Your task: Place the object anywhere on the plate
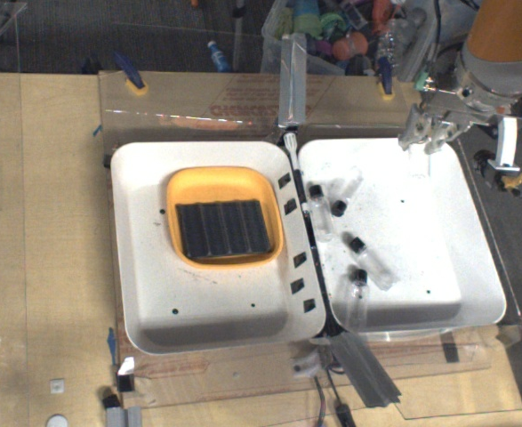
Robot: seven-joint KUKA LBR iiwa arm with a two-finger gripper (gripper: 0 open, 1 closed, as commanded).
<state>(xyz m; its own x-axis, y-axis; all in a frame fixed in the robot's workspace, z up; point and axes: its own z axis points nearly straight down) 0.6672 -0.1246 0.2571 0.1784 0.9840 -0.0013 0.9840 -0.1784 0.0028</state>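
A yellow plate point(218, 179) lies in the left bin point(145, 292). A black ribbed rectangular object point(223, 228) rests flat on the plate, covering most of its middle. My gripper point(428, 137) hangs over the far edge of the right bin point(438, 238), well to the right of the plate. It is open, with nothing between its fingers. The orange band of the arm point(502, 16) shows above it at the top right.
Several small clear bottles with black caps point(338, 207) lie in the left half of the right bin. A divider with black tabs point(298, 229) separates the bins. A box of coloured toys point(349, 12) stands behind the bench.
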